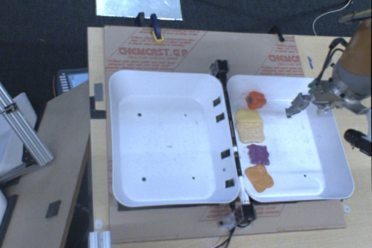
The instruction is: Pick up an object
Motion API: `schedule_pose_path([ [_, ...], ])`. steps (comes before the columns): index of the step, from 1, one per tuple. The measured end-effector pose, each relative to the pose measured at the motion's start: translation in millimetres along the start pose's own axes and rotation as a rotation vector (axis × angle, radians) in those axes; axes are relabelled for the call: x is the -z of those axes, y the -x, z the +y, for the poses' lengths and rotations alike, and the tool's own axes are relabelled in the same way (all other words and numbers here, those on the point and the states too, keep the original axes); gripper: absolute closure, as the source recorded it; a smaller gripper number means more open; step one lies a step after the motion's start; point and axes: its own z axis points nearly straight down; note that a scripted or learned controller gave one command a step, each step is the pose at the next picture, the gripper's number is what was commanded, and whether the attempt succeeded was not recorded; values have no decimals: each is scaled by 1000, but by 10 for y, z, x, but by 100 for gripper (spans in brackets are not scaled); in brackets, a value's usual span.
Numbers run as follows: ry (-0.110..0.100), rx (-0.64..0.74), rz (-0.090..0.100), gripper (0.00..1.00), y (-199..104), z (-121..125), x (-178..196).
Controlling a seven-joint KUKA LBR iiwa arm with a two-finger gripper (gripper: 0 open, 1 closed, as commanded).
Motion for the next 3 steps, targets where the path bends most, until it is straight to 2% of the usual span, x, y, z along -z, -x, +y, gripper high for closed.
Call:
schedule_pose_path([
  [1, 3, 3, -1, 100, 1, 9, 112],
  [2, 9, -8, -5, 100, 376, -864, 1359],
  [3, 18, 2, -8, 100, 401, -864, 2818],
])
